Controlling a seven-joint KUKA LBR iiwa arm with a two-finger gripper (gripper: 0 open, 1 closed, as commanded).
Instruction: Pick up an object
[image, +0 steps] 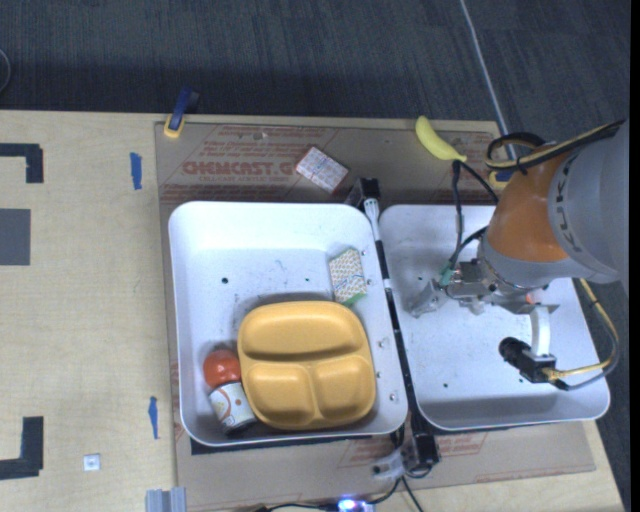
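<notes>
The pincer (418, 300) hangs over the right bin (560, 400); its state cannot be told. The yellow tray (305, 360) looks stiff, light, slippery; its rim suits gripping.

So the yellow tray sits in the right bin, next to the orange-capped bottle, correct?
Not quite: the yellow tray sits in the left bin, not the right, as the camera view shows. The orange-capped bottle does lie next to it.

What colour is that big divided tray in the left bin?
Yellow divided tray, seen clearly in the camera view.
</notes>
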